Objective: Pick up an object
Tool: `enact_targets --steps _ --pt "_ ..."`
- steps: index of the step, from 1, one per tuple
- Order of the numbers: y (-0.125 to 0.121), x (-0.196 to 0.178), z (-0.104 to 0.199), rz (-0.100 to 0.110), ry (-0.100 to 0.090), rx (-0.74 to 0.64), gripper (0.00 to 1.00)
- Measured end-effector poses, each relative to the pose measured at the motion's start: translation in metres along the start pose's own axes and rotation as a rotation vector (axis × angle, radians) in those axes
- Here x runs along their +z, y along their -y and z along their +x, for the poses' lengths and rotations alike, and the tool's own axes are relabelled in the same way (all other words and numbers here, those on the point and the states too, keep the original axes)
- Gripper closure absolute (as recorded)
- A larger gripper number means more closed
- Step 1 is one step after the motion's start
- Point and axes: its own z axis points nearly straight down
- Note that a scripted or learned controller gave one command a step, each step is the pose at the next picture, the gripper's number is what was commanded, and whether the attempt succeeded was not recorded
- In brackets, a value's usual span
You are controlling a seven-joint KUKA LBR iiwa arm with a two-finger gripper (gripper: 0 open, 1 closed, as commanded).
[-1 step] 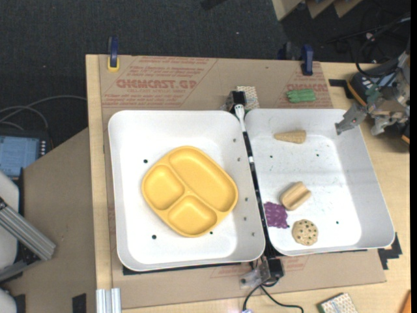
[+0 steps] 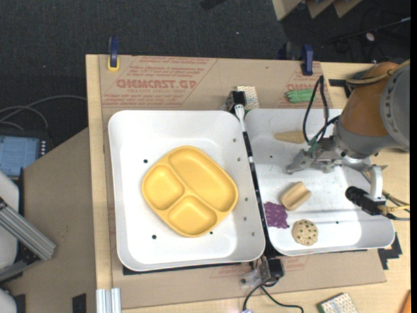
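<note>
Fingers low over bare floor of right bin, spread indiscernible; bread piece near.

You're looking at a robotics lab test bench. A plywood board stamped with a maker's name is held to the bench by blue clamps at its far edge. Two white bins sit side by side on it, cables trail over dark carpet on the left, and the grey-and-orange arm reaches in from the right.
</note>
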Motion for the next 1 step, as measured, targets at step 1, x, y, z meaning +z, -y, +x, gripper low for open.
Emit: enact_targets --steps 1 --pt "0.0646 -0.007 0.0539 0.0 -0.001 0.001 0.0"
